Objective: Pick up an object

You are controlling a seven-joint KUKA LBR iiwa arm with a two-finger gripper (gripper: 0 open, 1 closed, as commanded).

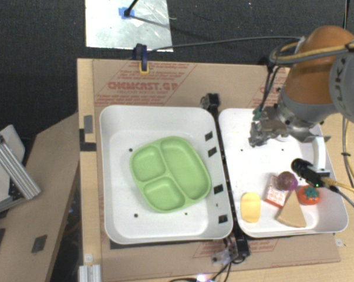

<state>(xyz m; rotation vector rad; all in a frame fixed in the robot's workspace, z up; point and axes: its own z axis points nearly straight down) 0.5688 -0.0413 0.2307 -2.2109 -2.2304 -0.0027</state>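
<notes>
Several small objects cluster at the near end of the right white bin (pixel 238 157): yellow block (pixel 250 207), tan wedge (pixel 292 214), purple ball (pixel 286 181), red-orange piece (pixel 309 195). We cannot tell the jaw state of the gripper (pixel 260 133), hovering toward the bin's far end; descending there, we judge, it would grasp nothing.

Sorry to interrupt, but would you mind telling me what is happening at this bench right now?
A robot arm reaches in from the right, its hand hanging over the upper part of the right bin, with nothing visibly in it. The loose items lie clustered at that bin's near end: a yellow piece, a tan wedge, a purple ball and a small red object. The left bin holds a green divided tray.
</notes>
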